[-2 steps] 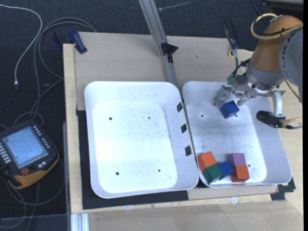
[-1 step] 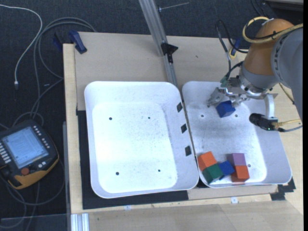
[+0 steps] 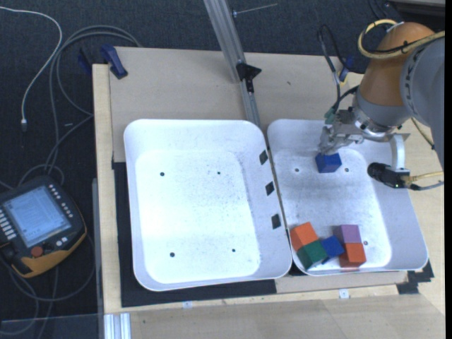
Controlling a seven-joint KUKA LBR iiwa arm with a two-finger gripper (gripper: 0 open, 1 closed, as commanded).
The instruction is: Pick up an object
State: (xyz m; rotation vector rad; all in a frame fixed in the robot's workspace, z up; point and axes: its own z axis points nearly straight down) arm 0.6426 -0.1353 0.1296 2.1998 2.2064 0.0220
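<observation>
A blue cube [image 3: 328,162] is in the upper part of the right bin [image 3: 395,210]. My gripper [image 3: 330,145] comes down from the right and its tip meets the cube's top edge. The wrist hides the contact, so I cannot tell whether the cube is gripped. Along the right bin's front edge lies a cluster of blocks: an orange one [image 3: 304,233], a green one [image 3: 313,252], a small blue one [image 3: 333,246], a purple one [image 3: 351,232] and a red-orange one [image 3: 354,254].
The left bin [image 3: 141,189] sits beside the right one, with black clips [image 3: 269,187] along the shared wall. A slanted metal pole [image 3: 224,27] rises behind the bins. A black cable connector [image 3: 385,173] hangs off the wrist over the right bin.
</observation>
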